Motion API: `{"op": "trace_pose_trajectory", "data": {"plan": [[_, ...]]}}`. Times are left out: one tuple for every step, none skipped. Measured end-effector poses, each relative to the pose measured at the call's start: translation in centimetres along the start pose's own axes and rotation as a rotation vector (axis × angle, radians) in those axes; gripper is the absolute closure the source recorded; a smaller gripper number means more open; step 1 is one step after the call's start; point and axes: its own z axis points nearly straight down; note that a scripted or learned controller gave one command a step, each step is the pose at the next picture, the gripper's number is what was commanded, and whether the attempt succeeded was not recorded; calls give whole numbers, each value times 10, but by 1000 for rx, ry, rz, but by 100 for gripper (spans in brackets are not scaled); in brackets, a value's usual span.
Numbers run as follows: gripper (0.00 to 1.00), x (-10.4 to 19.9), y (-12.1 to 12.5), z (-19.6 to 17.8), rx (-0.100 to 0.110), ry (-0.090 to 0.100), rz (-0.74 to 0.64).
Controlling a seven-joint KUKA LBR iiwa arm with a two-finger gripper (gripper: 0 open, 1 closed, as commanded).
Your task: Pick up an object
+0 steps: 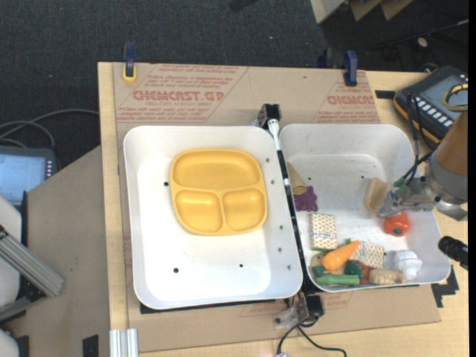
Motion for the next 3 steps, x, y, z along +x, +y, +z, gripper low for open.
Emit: {"op": "trace_pose_trajectory", "data": {"plan": [[100,-15,51,32,1,5,-8],[0,-9,51,31,8,18,-10],[0,-8,119,31,4,17,-12]]}}
